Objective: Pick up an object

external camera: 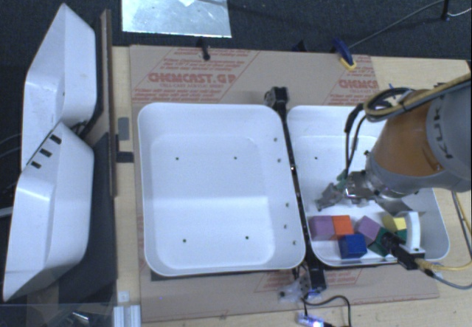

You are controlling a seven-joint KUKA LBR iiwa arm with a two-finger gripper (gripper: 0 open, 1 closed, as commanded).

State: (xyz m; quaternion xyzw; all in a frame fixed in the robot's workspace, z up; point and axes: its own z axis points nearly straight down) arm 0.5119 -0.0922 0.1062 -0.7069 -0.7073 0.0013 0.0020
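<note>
Several small blocks lie clustered at the near end of the right bin (pixel 317 142): a mauve block (pixel 321 226), an orange block (pixel 342 224), a blue block (pixel 352 245), a second purple block (pixel 367 228), a yellow block (pixel 400 224) and a dark green block (pixel 383 243). My gripper (pixel 333 194) hangs low over the right bin, just beyond the mauve and orange blocks, pointing left. Nothing shows in its grasp. The arm's orange band (pixel 402 147) covers the bin's right side.
The left bin (pixel 214 185) sits beside the right one, with a black divider clamp (pixel 277 97) between their far corners. A white housing (pixel 51 156) stands left of the bench. Cables run along the front edge (pixel 442 270).
</note>
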